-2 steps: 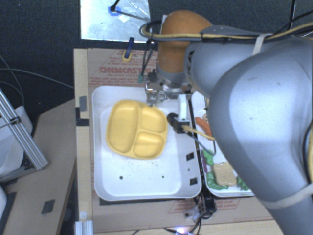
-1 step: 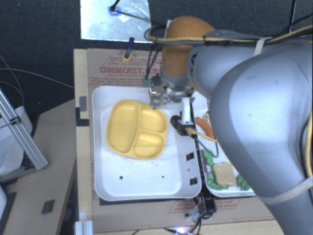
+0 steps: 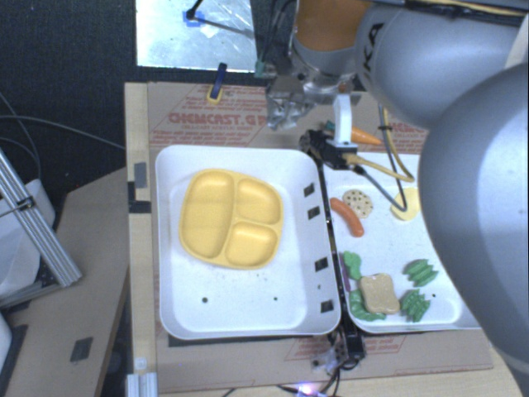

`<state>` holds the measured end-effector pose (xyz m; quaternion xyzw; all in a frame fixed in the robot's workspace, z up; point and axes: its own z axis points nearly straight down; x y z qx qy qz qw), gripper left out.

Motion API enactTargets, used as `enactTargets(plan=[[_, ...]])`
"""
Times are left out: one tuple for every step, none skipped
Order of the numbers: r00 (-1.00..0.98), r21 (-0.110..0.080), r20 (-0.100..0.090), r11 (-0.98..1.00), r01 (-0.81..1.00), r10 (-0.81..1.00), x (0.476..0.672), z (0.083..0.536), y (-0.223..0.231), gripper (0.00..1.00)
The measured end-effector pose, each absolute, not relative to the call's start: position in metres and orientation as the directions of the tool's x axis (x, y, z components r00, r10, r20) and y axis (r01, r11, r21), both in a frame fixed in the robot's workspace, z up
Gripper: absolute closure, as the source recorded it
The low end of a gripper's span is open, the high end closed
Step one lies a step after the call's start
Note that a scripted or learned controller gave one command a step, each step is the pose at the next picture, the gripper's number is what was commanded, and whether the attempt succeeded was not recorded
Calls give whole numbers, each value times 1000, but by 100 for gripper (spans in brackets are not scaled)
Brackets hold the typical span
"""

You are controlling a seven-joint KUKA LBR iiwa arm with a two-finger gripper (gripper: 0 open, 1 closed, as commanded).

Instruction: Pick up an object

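– Room along the edges, left to right?

– Left bin (image 3: 165, 246) has bare white floor all round one yellow plate (image 3: 231, 218) with three compartments. The right bin (image 3: 388, 246) is crowded, and the grey arm (image 3: 463, 139) covers its right side.

– Count the pieces there.

– One sausage (image 3: 347, 217), one cookie (image 3: 357, 201), one bread slice (image 3: 378, 294), three green pieces (image 3: 419, 271), one pale yellow piece (image 3: 407, 205) and one carrot (image 3: 364, 137) at the far rim.

– The sausage?

– Orange-red, short, lying slantwise near the divider, just below the cookie.

– And the claw (image 3: 285, 114)?

– Above the far edge, between the bins; I cannot tell if it is wide or narrow.
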<state>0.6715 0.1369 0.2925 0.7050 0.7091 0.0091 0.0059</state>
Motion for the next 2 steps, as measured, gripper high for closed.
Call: enactTargets(plan=[[-8, -2, 1, 8, 1000, 1000, 660, 219, 194, 100], [-7, 16, 6, 7, 1000, 1000, 636, 369, 199, 100]])
